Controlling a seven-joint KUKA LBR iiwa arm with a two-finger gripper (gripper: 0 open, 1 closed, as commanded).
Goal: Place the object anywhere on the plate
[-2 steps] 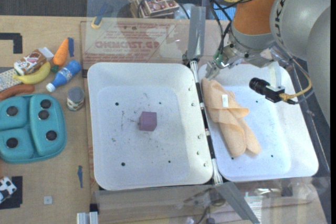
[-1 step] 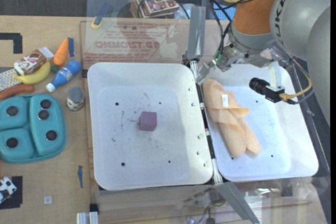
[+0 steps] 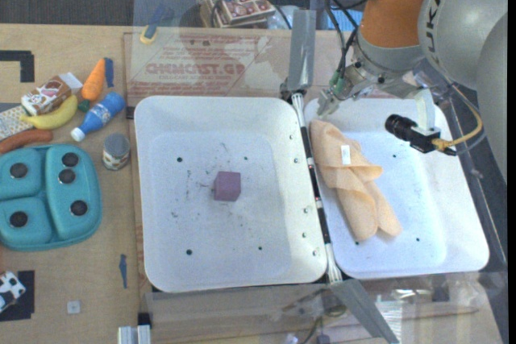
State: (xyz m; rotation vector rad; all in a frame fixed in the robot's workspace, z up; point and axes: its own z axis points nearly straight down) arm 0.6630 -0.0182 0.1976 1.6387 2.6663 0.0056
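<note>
We log the grey KUKA arm with its orange band (image 3: 439, 8) filling the upper right, bent over the far edge of the right shallow white bin (image 3: 451, 242). Its gripper (image 3: 332, 97) hangs at that bin's upper left corner, close to the seam between the bins; we cannot tell how it is set from this angle, and we see nothing held in it.

The left shallow white bin (image 3: 169, 254) sits just beside the right one, their rims touching along the middle. In the right bin we note a long, crumpled tan cloth (image 3: 355, 181) lying lengthwise along the left wall, its upper end just below the gripper. We cannot make out a plate.

Left of the bins, on the wooden bench (image 3: 56, 278), lies a teal moulded plastic tray (image 3: 44, 197) with dark holes.

In the left bin, near its centre and well apart from the gripper, rests a small purple cube-shaped block (image 3: 226, 186), flat on the floor and alone.

Above the tray we see a yellow toy banana (image 3: 50, 117), an orange toy carrot (image 3: 95, 80) and a small blue-and-white bottle (image 3: 98, 116).
</note>
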